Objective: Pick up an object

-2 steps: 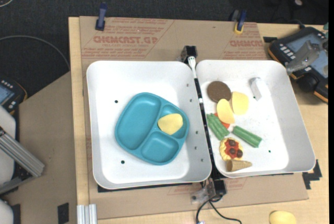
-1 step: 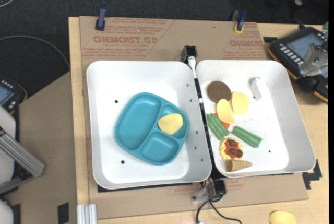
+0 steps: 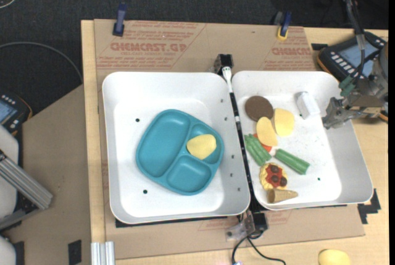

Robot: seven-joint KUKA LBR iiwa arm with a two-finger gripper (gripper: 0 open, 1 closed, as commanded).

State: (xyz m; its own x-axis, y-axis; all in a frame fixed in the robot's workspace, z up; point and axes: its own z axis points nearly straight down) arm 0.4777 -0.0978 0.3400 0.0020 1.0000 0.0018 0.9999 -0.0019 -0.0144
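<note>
A yellow piece (image 3: 201,146) is seen on the blue plate (image 3: 162,152) in the left bin (image 3: 117,134). Toy food (image 3: 271,134) is crowded in the right bin (image 3: 345,165). The gripper (image 3: 334,114) is placed at its right edge.

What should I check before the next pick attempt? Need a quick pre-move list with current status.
1. Pincer carries nothing: cannot tell; it sits at the right bin's right rim, its tip too small to read.
2. Targets present in the right bin: ok; brown disc, yellow slices, green pieces, pizza slice and grey block all lie there.
3. Nearest target separated: ok; the grey block lies apart from the food cluster.
4. Cluster items separated: not ok; the slices, green pieces and pizza slice touch or overlap.
5. Left bin contents settled: ok; the teal divided plate lies flat with a yellow piece in one compartment.
</note>
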